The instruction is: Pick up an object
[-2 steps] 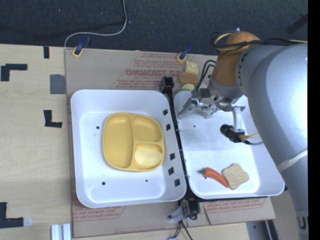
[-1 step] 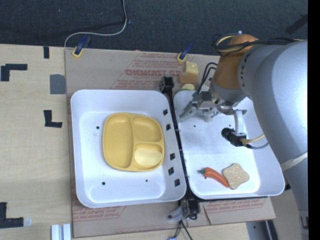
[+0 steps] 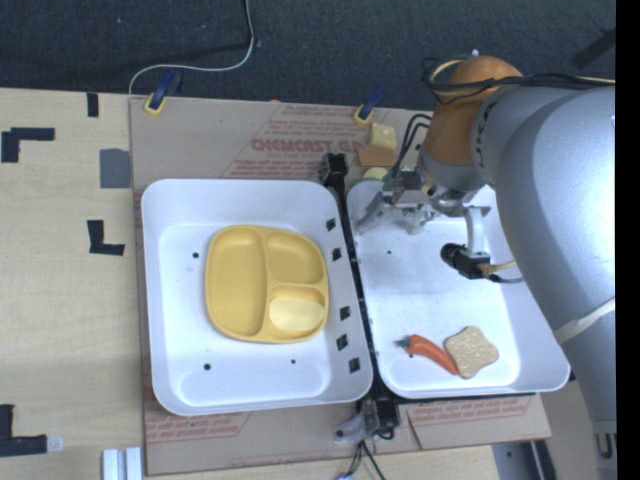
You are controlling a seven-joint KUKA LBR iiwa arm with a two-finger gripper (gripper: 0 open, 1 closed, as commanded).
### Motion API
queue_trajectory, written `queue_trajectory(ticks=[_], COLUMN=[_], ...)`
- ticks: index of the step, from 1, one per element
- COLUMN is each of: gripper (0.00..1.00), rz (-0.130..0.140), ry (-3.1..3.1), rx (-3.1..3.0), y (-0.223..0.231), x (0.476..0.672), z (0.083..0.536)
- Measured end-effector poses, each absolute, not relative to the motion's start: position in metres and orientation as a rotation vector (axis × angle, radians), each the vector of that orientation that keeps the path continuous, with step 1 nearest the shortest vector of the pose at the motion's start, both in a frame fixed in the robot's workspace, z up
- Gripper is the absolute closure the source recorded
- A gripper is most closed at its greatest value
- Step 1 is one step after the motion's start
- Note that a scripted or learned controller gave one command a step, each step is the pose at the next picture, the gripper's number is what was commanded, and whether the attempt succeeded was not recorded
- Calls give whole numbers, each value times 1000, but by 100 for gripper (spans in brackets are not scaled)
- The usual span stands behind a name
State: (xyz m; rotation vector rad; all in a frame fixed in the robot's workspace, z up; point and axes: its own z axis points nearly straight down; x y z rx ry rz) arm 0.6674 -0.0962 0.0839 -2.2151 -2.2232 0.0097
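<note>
Above the right bin (image 3: 420,298), the pincer (image 3: 405,206), open or closed I cannot tell, should reach the carrot (image 3: 432,350) and straddle it squarely.

Free to drop into middle of right bin (image 3: 420,298), bare floor there. Blocked at near right corner by carrot (image 3: 430,349) and bread slice (image 3: 471,351), just beside each other. Crowded at far end by arm (image 3: 560,168), over rim and floor. In left bin (image 3: 175,298), blocked at centre by yellow plate (image 3: 267,283); free in bare strips along walls. Hindered at shared rim between bins by row of black clips (image 3: 345,313).
</note>
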Motion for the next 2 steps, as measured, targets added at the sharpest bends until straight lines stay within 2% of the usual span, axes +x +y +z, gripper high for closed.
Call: queue_trajectory(ticks=[1, 2], gripper=[0, 0], rz=[-2, 5], ry=[-2223, -2221], rx=[-2227, -2213], y=[-149, -67], x=[669, 585], z=[157, 185])
